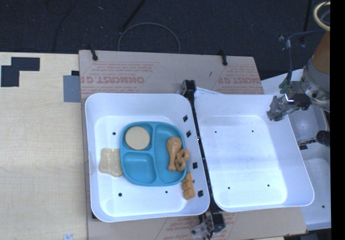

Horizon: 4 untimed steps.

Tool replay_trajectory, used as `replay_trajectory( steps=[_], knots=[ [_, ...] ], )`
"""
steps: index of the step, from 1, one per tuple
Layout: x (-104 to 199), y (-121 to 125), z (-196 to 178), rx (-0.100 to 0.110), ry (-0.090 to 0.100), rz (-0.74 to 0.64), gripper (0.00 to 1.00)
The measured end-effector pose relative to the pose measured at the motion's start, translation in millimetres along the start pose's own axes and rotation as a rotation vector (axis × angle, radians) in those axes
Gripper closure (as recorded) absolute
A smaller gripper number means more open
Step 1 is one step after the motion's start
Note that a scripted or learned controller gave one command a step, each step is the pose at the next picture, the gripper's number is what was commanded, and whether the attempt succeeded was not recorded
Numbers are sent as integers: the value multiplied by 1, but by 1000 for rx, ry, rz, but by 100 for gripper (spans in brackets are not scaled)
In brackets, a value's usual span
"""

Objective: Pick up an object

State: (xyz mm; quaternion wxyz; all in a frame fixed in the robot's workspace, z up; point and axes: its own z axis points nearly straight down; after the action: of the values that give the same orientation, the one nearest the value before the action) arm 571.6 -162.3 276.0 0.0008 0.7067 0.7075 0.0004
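- I see the grey two-finger gripper (276,108) over the upper right rim of the right shallow white plastic bin (302,190), high above the bench.
- I cannot tell how its tip stands; nothing visible is in its hold.
- In the left shallow white plastic bin (99,120) lies a blue three-compartment plastic tray (143,171).
- A round tan cracker-like disc (137,137) rests in the tray's upper left compartment.
- A brown twisted pretzel-like piece (177,153) lies in the tray's right compartment.
- A pale beige bread-like slab (110,162) touches the tray's left edge.
- A small brown lumpy piece (187,186) sits just beside the tray's lower right corner.
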Motion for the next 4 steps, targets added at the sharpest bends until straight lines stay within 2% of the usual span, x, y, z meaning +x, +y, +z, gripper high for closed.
replay_trajectory(
  steps=[1,2,4],
  knots=[
    [49,7,18,5,3,-3,100],
    [99,15,14,4,2,-3,100],
    [196,12,32,7,1,-2,100]
  ],
)
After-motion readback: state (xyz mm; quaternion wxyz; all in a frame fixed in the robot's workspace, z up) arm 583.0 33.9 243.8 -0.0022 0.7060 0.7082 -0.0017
